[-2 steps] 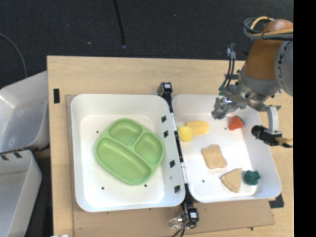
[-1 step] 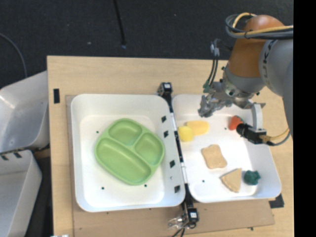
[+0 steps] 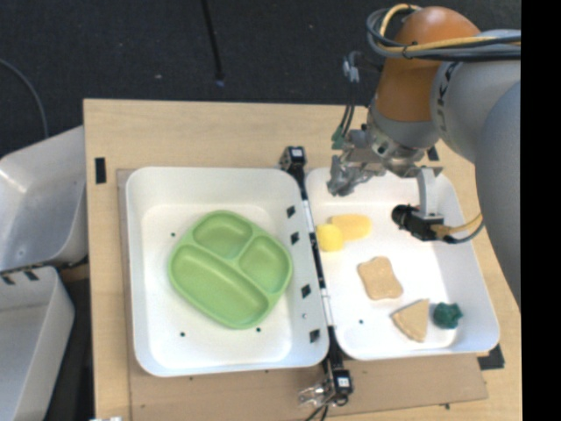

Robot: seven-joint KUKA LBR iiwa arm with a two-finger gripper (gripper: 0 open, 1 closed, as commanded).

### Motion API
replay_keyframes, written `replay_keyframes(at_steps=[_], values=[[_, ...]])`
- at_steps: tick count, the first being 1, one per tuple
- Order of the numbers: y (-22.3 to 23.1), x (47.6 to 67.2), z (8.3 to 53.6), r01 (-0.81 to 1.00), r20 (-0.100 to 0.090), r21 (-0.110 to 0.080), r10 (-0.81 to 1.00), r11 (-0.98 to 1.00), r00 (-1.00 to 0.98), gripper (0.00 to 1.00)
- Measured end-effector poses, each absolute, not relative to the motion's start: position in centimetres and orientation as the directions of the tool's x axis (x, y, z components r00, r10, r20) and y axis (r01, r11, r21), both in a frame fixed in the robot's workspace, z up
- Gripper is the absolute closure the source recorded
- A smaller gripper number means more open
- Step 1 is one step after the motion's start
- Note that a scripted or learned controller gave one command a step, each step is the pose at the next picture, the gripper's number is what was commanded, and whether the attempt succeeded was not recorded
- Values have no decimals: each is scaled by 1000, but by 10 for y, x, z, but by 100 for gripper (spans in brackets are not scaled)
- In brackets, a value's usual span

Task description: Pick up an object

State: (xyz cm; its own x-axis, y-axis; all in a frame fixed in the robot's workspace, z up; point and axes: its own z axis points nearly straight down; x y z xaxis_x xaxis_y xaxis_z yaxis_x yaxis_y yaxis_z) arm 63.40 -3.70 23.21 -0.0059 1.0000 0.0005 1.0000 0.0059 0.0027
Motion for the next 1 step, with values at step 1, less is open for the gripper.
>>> replay_keyframes(at_steps=[1], values=[[11, 651, 244, 1000, 1, 4, 1000, 6, -6, 100]])
